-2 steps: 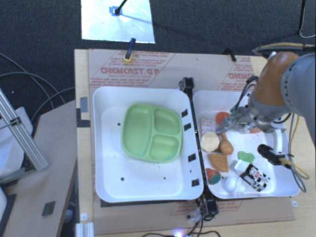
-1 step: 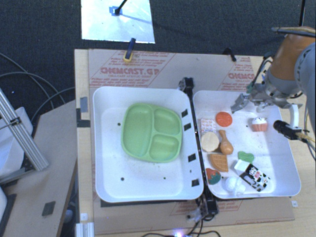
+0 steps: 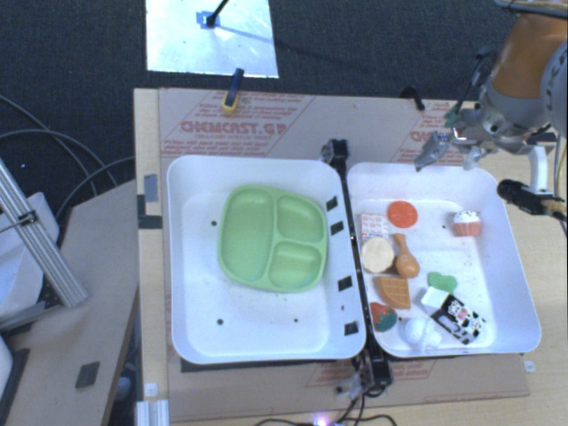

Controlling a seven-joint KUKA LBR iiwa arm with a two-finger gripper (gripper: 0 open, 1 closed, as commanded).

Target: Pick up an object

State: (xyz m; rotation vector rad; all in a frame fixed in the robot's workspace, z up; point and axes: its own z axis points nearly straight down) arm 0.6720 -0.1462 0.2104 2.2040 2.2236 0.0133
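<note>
Hand (image 3: 448, 147) hangs over the right bin's (image 3: 519, 282) far rim, fingers apart and holding nothing, so honestly dropping toward the toy food crowded below-left of it, like the cupcake (image 3: 467, 224), could just nudge pieces aside.

Both bins (image 3: 186, 238) are white. Far left of the gripper (image 3: 451, 149) lies a pale green divided tray (image 3: 272, 238). Below the gripper: a red-orange disc (image 3: 402, 213), a pink-and-white cupcake (image 3: 467, 224), a tan drumstick (image 3: 406, 257), a green piece (image 3: 441, 281), and a black-and-white spotted item (image 3: 461, 319).
</note>
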